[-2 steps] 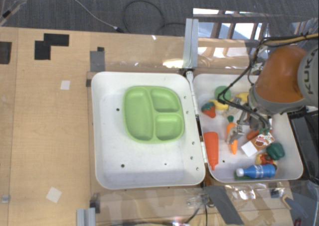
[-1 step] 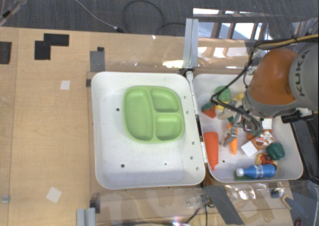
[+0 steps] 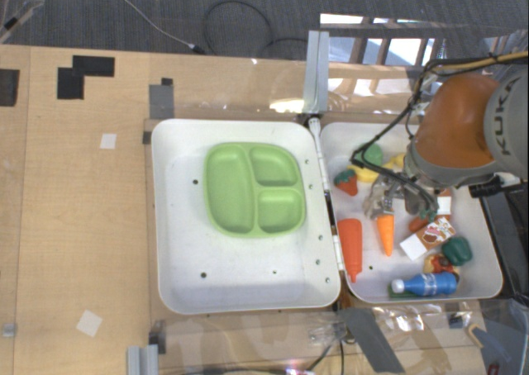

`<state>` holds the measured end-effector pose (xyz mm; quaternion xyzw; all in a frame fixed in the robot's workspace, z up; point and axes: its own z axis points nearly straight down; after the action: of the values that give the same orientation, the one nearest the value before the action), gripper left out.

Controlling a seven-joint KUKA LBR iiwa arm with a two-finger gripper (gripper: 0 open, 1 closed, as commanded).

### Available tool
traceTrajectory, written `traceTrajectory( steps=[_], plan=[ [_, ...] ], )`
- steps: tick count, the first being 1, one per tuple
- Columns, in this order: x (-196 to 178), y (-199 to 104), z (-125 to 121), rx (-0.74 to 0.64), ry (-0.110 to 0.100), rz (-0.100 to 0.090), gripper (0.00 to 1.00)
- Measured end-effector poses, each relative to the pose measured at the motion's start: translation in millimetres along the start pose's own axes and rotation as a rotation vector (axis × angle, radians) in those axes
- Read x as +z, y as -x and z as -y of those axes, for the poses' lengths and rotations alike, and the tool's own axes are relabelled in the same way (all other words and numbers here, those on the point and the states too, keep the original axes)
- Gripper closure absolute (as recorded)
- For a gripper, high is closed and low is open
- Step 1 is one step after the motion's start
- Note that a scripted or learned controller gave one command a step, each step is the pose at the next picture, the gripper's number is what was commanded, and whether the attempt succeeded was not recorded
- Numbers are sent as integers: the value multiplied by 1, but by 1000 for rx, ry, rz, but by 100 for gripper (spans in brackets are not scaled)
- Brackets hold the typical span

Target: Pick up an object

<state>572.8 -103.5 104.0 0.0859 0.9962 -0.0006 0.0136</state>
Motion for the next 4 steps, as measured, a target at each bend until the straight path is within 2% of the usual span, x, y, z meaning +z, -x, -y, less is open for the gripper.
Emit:
traceTrajectory(
  steps=[1,2,3,4],
  plan=[
    [1,0,0,-1,0,-1,0],
    [-12,3,-2,-7,1,10,100],
    [-12,3,-2,-8,1,9,0],
    [13,-27,38,50,0,-12,0]
  ],
)
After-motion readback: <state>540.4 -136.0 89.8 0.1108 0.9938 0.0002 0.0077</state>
